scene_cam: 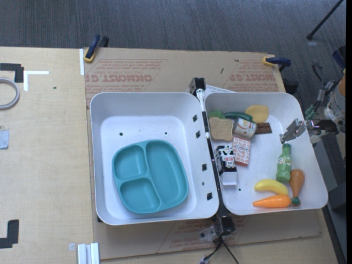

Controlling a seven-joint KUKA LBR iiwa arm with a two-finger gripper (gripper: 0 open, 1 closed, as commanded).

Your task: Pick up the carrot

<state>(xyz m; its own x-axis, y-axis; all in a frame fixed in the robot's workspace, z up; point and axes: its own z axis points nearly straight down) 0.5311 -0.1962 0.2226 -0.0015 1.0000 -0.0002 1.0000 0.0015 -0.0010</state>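
Wooden counter (44, 164) over grey carpet (176, 15); carrot (271, 202) lies crosswise (green end right), lower right; the hand's (292, 131) opening I cannot tell.

gripper (294, 130): at the right rim of the right shallow white bin (313, 147), reaching in from the right.
green plastic bottle (284, 163): just below the gripper, upright along the bin's right side.
orange toy carrot (271, 202): well below the gripper, at the bin's near edge, lying crosswise.
yellow toy banana (271, 187): just behind the carrot, left of the bottle's base.
brown-orange pear-shaped toy (297, 182): below the gripper, right of the banana, beside the bottle.
small tin can (245, 127): left of the gripper.
tan toy bread slice (221, 129): further left, beside the can.
pink printed carton (241, 150): left and below, in front of the can.
teal divided plastic tray (149, 175): far left, in the left shallow white bin (99, 147).
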